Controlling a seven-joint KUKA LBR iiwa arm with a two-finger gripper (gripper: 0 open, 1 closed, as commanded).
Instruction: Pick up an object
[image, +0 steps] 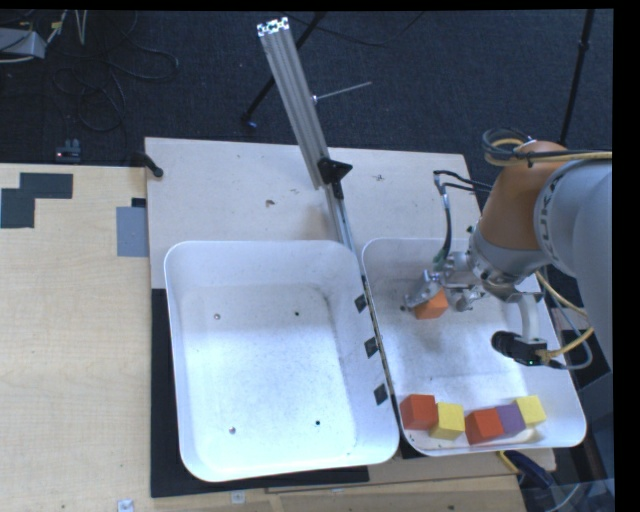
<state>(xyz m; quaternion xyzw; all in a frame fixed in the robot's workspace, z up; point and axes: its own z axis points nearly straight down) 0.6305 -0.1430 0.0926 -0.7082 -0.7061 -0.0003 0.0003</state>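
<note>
Orange shows between the fingers of the gripper (432, 297), which sits over the upper left part of the right bin (470, 395): a small orange block (432, 306) is clamped there, and it appears lifted a little off the white floor, with a faint shadow below it. Behind the gripper, toward the right edge of the frame, the arm (560, 215) rises grey, with its orange band (510, 205) above the wrist and thin cables looping around it.

Along the lower wall of the same bin lies a row of blocks, close together: a red block (418, 411) at the left, then a yellow block (449, 419), a second red block (484, 425), a purple block (510, 418) and another yellow block (531, 409) at the right end.

Left of this bin, touching it along a shared edge, lies the left bin (185, 300), its floor white with a few dark specks. A slanted aluminium rail (300, 110) runs from the top centre of the frame down to the seam between the two bins.
</note>
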